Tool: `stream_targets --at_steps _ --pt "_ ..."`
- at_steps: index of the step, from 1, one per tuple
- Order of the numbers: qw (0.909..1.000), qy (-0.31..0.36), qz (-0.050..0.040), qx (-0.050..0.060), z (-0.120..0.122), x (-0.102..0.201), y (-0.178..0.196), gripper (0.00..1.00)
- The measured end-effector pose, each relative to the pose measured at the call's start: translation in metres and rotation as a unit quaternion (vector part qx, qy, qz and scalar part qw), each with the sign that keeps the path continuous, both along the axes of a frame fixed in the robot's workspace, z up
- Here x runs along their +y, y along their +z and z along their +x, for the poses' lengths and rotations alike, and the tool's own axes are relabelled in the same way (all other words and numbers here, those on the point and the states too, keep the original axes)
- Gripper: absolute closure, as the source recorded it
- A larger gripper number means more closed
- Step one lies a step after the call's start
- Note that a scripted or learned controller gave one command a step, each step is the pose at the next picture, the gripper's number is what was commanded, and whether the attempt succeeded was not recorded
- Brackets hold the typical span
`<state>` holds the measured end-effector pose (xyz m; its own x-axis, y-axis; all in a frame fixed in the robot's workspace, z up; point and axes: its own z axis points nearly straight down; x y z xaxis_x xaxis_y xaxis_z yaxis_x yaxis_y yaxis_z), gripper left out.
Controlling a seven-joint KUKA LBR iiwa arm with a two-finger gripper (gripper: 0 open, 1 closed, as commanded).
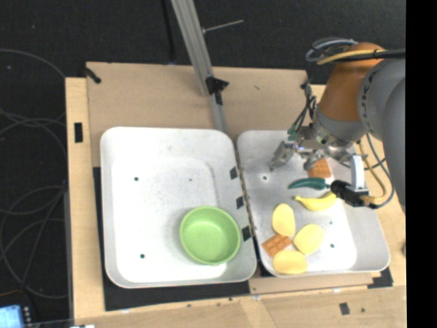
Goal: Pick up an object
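While the end effector [315, 157] hangs low over the back of the right bin [259, 149], whether it is open or closed cannot be told, and no object shows in its grasp; the pick looks undone. Candidates lie just in front: a yellow banana [317, 201], a green piece [307, 183], yellow rounds [283, 219] and an orange block [276, 244]. Items crowd the front rim; the bin's back-left floor offers room. A green bowl [210, 234] sits in the left bin [150, 169].
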<state>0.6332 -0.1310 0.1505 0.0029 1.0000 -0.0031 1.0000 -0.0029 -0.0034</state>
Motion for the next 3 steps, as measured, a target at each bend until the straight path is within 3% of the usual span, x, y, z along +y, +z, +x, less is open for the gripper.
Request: stream_targets --at_steps 1,2,3 --pt "1.0 0.0 0.0001 0.0 -0.001 -0.002 -0.053 0.0" --pt "1.0 -0.001 0.0008 -0.004 0.001 -0.002 -0.038 1.0" --pt "1.0 0.001 0.0013 -0.004 -0.005 -0.009 0.02 1.0"
